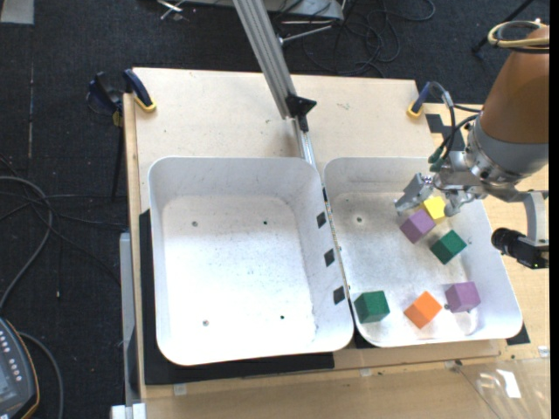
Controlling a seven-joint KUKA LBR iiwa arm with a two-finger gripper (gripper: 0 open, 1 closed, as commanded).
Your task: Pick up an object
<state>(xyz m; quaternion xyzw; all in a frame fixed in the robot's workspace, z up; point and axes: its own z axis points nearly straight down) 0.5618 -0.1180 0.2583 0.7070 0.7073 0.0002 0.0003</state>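
Yellow block (434, 208) beside the claw (428, 197), finger spread impossible to tell.

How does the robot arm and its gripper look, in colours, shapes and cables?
The robot arm is a thick rounded body with a broad orange band above a grey wrist ring. A dark cable loops along its side. The small metallic grey two-finger gripper looks angular, with black parts at its base.

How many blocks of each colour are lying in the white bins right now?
Purple blocks: 2
Green blocks: 2
Orange block: 1
Yellow block: 1
Total: 6, all in the right-hand bin.
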